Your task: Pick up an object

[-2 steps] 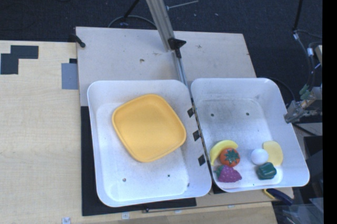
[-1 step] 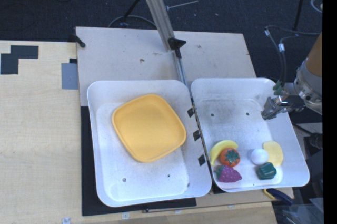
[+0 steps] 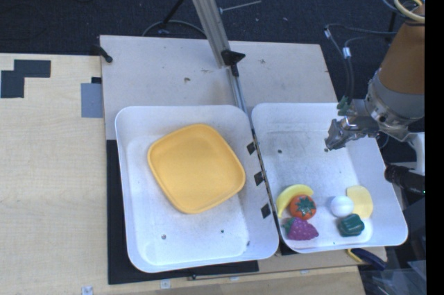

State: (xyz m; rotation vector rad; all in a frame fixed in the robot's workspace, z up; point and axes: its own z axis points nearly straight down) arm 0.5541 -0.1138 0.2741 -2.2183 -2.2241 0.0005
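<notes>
Fingers: I cannot tell from this view how the gripper (image 3: 336, 137) is set; the tip is a dark cluster, and I see nothing carried under it.

Gripper position: I read it over the right bin (image 3: 311, 114), toward that bin's far right corner, above bare floor.

Key relation: the pickable objects lie along the near edge of the right bin, well apart from the gripper and toward the camera side. In my judgement the coming move is a travel toward that near edge, then a descent.

Object group, near left: banana (image 3: 293, 194), tomato (image 3: 303, 207) and purple grapes (image 3: 302, 229) sit touching one another, close to the wall shared with the left bin (image 3: 130, 148). The banana's long axis runs roughly along the near edge, curving.

Object group, near right: white ball (image 3: 340, 205), yellow piece (image 3: 360, 200) and green piece (image 3: 351, 225) lie just beside each other.

Nearest candidate: I judge the white ball and yellow piece lie most directly below the gripper in the view; the clustering may make a clean grasp awkward.

Left bin: holds a yellow plate (image 3: 196, 166), near its centre.

Arm pose: the arm (image 3: 405, 71) enters from the right over the bin's right edge, orange section upright, wrist bent inward toward the bin.

Task status: not yet accomplished, as I judge it.
</notes>
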